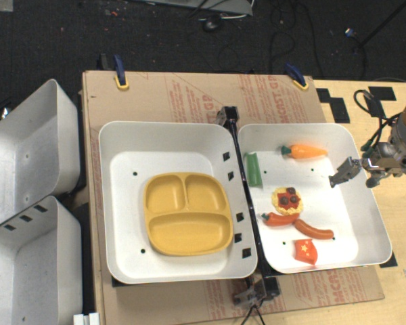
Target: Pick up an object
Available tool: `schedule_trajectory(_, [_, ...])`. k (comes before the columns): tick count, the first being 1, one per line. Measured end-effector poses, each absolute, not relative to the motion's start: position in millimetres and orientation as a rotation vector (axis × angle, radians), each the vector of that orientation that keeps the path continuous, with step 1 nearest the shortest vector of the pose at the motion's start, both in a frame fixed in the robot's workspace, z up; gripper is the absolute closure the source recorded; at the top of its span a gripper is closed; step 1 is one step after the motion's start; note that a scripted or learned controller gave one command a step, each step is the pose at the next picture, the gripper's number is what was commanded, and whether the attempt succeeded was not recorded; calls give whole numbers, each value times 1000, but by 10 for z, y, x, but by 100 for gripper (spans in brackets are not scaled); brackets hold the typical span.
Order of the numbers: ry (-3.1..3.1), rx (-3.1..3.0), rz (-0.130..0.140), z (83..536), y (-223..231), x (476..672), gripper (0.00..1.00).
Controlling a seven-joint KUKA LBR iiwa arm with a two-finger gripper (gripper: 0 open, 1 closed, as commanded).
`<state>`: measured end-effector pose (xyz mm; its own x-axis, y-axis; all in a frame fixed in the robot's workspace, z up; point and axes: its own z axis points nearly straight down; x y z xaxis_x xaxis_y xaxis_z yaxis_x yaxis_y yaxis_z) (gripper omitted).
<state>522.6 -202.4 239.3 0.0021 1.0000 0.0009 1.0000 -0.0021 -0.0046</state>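
Observation:
The right bin point(365, 239) holds several toy foods: an orange carrot point(304, 152) at the back, a green block point(252, 168) along the left wall, and a round yellow pizza piece point(287, 200) in the middle. In front of these lie a red chili point(279, 219), a brown sausage point(314, 231) and a red strawberry-like piece point(306, 250). My gripper point(358, 175) hangs over the bin's right rim, to the right of the carrot and the pizza piece. It is open, with nothing between its fingers.
The left bin point(122, 249) holds a yellow divided plate point(188, 213). A black divider point(242, 188) runs between the bins. Two white tubs point(27, 181) stand off the bench at the left. Cables trail by the arm at the right.

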Motion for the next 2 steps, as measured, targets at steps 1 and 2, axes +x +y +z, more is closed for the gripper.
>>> schedule_trajectory(1, [-2215,-2220,5,1785,-2003,5141,0])
schedule_trajectory(2, [-2214,-2219,5,1163,-1982,5065,0])
